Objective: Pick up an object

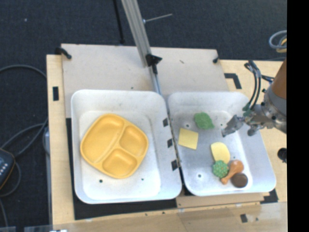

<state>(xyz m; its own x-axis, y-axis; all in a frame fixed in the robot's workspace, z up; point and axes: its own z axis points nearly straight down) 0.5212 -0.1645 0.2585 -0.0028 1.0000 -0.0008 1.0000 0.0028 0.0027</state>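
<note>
Claw (240, 124) over right white bin (256, 151), prongs parted, gripping nothing. Nothing lifted yet: green lumpy toy (203, 121) just left, flat yellow square (188, 138) beyond. Descent, grasp, lift remaining.

The arm (279, 88) is cut off at the right, so little above its wrist shows. The end effector (240, 125) is blurred, and the set of its tips cannot be made out. A dark device (5, 167) at the left edge is cropped, its kind unclear.
</note>
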